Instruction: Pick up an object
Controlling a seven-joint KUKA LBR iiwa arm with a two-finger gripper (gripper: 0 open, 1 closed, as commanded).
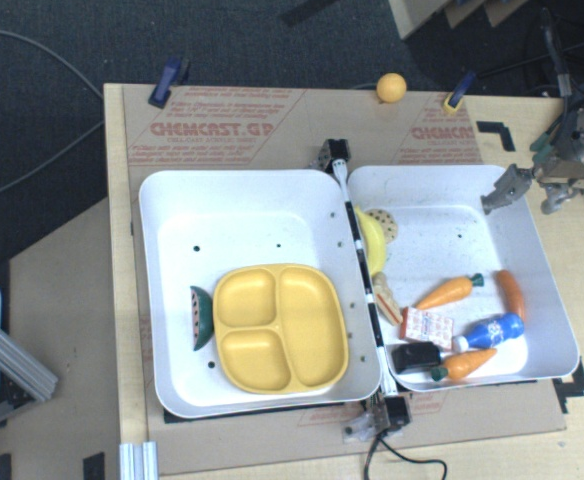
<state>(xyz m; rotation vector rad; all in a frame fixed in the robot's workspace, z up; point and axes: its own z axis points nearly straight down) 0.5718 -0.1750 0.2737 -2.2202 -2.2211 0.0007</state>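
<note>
End effector (528, 196) poised over the far right corner of the right bin (532, 238), fingers spread wide with nothing between them, one grey fingertip (499, 190) reaching past the bin's rim, the other out beyond its right edge. Grey wrist behind it, entering from the right.

Below and nearer the camera than the end effector, clustered in the right bin's front half: an orange toy carrot (448, 291) lying on a slant, green top pointing back toward the end effector; just right of that, a stubby orange sausage-like piece (511, 292), closest of the lot to the end effector; then a blue bottle with a white cap (493, 331) lying on its side; a second carrot (466, 364) touching the bottle from the front; a small red-and-white packet (426, 325); a black block (414, 357) at the front left corner. Farther left from the end effector, against the wall between the bins, a yellow banana (373, 243) with a speckled round piece (383, 224) beside it.

Well apart to the left, in the left bin (172, 228): a yellow divided plate (279, 326) with three compartments, and a watermelon slice (201, 318) touching its left edge.

On the desk (272, 128), beyond the bins and left of the end effector, a small orange ball (391, 87), with blue clamps (167, 81) at the back edge.
</note>
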